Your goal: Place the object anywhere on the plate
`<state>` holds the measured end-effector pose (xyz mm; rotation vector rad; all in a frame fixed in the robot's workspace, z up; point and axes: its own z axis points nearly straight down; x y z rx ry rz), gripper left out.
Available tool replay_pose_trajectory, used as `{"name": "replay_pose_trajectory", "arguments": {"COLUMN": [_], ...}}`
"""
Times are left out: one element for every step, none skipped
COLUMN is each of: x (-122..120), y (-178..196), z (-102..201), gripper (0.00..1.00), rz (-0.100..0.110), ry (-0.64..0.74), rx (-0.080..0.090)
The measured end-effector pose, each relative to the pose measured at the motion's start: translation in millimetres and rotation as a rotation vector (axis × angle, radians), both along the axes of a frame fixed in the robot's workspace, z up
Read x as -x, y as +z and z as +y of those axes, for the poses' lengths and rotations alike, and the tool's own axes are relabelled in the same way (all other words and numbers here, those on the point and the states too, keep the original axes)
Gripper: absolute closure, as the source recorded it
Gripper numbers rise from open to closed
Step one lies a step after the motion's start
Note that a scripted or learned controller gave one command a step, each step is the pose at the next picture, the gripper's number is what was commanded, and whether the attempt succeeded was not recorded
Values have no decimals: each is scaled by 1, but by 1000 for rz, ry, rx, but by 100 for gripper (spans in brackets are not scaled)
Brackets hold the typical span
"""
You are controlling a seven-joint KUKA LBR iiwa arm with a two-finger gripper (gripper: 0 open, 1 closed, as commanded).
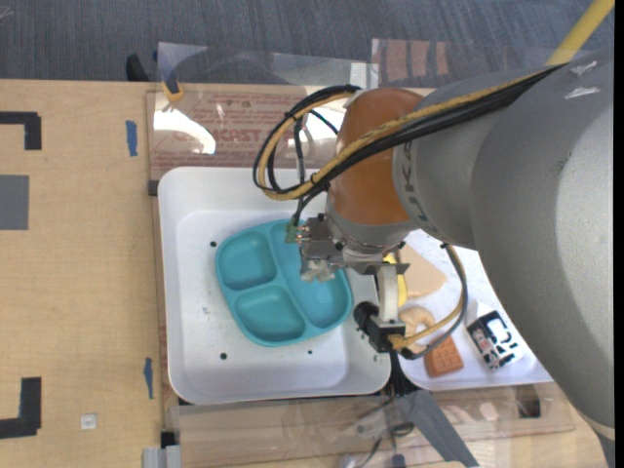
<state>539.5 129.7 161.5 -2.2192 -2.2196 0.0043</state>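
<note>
A teal plate [261, 289] with three compartments lies in the left white bin [195, 359]. My gripper [315, 261] hangs over the plate's right compartment, close to its surface, under the orange wrist band [375, 164]. The wrist hides the gripper's tip, and I can make out no object at it. Loose items lie in the right bin: an orange waffle-like piece [446, 359], a beige flat piece [426, 277] and a peach-coloured lump [417, 318].
A small black-and-white object [490, 340] lies at the right bin's near edge. Black cables [283, 154] loop from the wrist over the left bin's far side. The big grey arm [526, 193] covers most of the right bin.
</note>
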Motion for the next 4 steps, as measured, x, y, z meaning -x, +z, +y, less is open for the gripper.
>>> {"name": "replay_pose_trajectory", "arguments": {"x": [17, -53, -116, -132], "y": [121, -64, 42, -45], "z": [-18, -27, -56, 3], "gripper": [100, 100, 100, 100], "rz": [-16, -9, -15, -37], "ry": [1, 0, 0, 4], "rx": [-4, -1, 0, -5]}}
